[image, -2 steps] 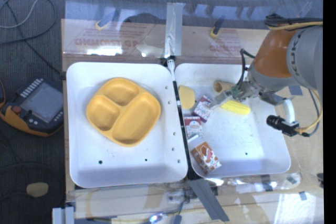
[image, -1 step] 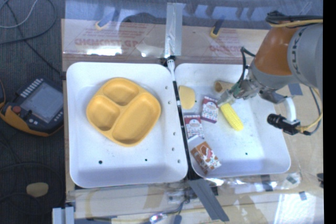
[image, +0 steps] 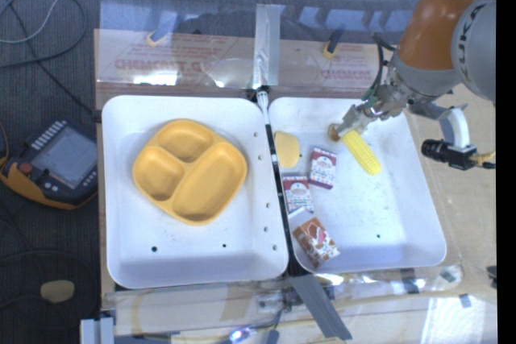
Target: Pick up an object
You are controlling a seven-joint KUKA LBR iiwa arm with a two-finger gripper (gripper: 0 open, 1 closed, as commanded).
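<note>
Lying in the right white plastic bin [image: 419,197], beyond the small snack packets [image: 310,197], a yellow plastic corn cob [image: 362,152], likely light, stiff and slick, best pinched across its middle, runs its long axis from lower right up-left toward the gripper [image: 348,123], whose state is unclear

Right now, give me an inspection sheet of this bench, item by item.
Surface: two white bins, left bin and right bin, side by side.
Job's things: corn cob, yellow disc, two red-and-white cartons, brown packet, all in the right bin.
Clutter: yellow divided tray in the left bin.
Grippers: gripper just above the corn cob.
Cables: black cable on the floor.
Surroundings: pendant left of the bench.
</note>
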